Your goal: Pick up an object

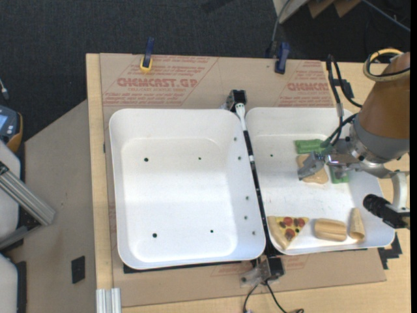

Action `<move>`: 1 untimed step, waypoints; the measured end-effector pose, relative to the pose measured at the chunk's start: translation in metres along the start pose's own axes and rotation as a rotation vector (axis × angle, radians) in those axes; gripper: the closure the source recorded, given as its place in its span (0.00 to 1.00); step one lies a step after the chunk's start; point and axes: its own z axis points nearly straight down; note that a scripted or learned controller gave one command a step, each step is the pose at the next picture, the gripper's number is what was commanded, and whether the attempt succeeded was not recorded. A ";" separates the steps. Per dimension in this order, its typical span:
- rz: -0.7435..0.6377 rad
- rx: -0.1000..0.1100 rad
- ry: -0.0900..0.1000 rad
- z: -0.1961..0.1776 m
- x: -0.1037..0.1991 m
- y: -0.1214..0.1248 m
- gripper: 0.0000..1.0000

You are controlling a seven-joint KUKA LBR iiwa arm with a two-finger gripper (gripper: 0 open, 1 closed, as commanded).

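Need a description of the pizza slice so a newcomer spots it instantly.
Look at the right-hand white bin, then along its near edge. The pizza slice lies in the near-left corner, beside the divider between the bins. Unlike the plain tan bread roll to its right, it is a flat triangle with red and dark toppings.

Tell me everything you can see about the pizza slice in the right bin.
The pizza slice looks like a plastic toy: a pale tan wedge with a red topping and small dark and yellow spots. It lies flat in the near left corner of the right bin, against the wall, its point toward the camera. The bread roll lies just right of it, apart from it.
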 end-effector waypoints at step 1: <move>0.002 -0.001 -0.002 0.046 -0.047 0.033 0.00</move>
